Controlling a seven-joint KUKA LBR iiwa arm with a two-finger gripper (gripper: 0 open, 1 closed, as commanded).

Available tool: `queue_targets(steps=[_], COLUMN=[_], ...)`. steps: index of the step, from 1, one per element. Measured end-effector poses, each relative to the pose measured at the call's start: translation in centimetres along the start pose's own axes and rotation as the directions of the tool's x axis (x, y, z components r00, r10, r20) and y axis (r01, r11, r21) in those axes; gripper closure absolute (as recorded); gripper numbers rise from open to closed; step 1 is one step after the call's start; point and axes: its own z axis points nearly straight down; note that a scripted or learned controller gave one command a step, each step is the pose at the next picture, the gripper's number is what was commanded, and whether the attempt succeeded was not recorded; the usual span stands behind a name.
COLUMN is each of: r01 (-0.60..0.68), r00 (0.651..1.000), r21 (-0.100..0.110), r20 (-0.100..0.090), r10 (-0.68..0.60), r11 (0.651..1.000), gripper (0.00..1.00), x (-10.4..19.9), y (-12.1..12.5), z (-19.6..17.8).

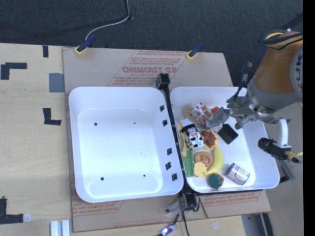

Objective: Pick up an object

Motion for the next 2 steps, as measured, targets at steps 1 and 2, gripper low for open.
queue_targets(steps=[1, 2], r01=[-0.005, 0.005], r00=[1.0, 1.0], r21=[0.005, -0.007], r20=[0.003, 0.008], r10=[0.005, -0.005], r11=[1.0, 1.0], gripper=[0.0, 0.0], x=[-7.0, -0.7], y=[1.6, 6.4], z=[7.6, 12.9])
